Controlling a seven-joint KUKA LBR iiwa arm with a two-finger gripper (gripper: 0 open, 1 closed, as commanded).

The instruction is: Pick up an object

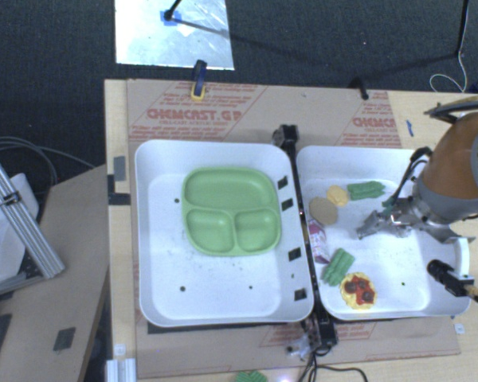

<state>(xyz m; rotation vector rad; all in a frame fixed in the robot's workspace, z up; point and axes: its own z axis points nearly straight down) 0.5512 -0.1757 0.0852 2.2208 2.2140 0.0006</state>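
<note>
My gripper (366,228) hangs low over the middle of the right bin (398,161), pointing left, with the grey arm and its orange band (462,161) behind it. Nothing shows in its grasp. A green bean-like piece (365,189) lies just above it. To its upper left a yellow piece (337,194) sits next to a tan round disc (324,211). A pink and white packet (317,239) lies against the bin's left wall. Below the gripper are a green ridged piece (337,266) and a toy pizza slice (358,290).
The left bin (155,277) holds a green divided plate (229,212). A black divider with clips (296,205) runs between the bins. A black part of the arm (446,277) sits near the right bin's lower right corner. Cardboard (247,106) lies under both bins.
</note>
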